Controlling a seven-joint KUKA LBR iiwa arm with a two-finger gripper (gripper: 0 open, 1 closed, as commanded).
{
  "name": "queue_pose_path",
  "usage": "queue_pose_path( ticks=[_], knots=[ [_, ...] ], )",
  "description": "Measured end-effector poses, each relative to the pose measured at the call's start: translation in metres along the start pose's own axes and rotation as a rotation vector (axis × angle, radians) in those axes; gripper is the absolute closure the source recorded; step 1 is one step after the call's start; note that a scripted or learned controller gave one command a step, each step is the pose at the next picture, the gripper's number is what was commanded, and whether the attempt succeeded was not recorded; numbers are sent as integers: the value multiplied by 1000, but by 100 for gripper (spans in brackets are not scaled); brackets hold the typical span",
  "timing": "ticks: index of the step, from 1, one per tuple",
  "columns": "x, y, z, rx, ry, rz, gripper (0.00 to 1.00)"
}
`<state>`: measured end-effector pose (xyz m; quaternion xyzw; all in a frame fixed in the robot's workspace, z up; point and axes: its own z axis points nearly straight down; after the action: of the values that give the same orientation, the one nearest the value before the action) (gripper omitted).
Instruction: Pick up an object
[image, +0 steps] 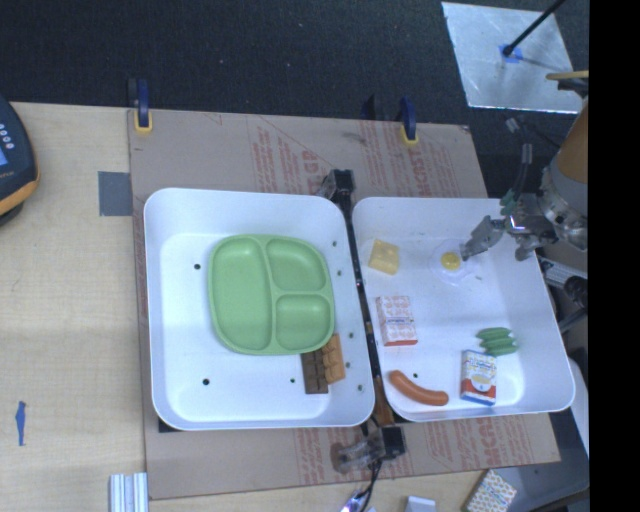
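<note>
Gripper: over the right bin, near its top edge, reaching in from the right; whether the jaws are open or shut, cannot tell.
Egg: small yellow piece, just left of and below the gripper tip.
Cheese: left of the egg.
Carton: below the cheese.
Sausage: low in the right bin, left of the box.
Peas: above the box.
Left bin: green plate, chocolate at its lower right.
</note>
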<state>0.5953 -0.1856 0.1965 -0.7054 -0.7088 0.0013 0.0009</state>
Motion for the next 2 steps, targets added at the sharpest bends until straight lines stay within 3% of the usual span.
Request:
queue_pose_path(
  ticks=[1,2],
  knots=[
    [60,62,48,0,1,-8,0],
    [87,63,105,-3,-1,-2,0]
  ],
)
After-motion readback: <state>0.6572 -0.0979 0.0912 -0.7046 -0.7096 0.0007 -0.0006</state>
